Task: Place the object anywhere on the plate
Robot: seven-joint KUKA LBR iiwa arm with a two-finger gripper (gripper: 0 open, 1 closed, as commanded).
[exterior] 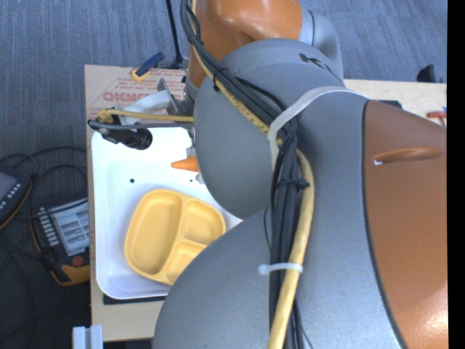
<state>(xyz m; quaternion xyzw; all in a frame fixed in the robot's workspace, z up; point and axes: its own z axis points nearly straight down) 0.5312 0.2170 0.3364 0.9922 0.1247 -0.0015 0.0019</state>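
A yellow plate [171,231] with three compartments lies in the near part of the left white bin [109,195]. Just beyond the plate, a small orange object [184,164] pokes out from under the arm's edge, with most of it hidden. My gripper [190,153] sits right at that object, beneath the grey arm body, and only a sliver of it shows. I cannot see whether the orange object is between its fingers.
The big grey and orange arm [305,166] covers the right bin and the right side of the left bin. A cardboard sheet with red print [123,93] lies beyond the bin. Cables and devices [62,227] sit on the floor at left.
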